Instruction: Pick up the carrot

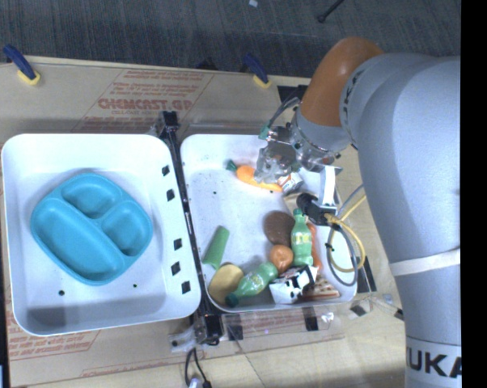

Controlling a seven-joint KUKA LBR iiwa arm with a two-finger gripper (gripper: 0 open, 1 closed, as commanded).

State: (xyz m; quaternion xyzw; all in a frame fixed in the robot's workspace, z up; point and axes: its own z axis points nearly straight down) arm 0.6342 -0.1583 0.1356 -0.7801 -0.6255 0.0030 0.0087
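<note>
At the far end of the right bin [196, 217], near its back wall, lies the carrot [250, 175]: orange with a small green top, probably a light, stiff plastic toy, smooth and ready to slip, so best pinched across the thick middle. Directly over its right part hangs the hand [273, 168], seemingly touching it. Cannot tell how far spread or whether gripping anything.

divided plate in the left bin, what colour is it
Light blue; the divided plate shows clearly in the camera view.
</note>
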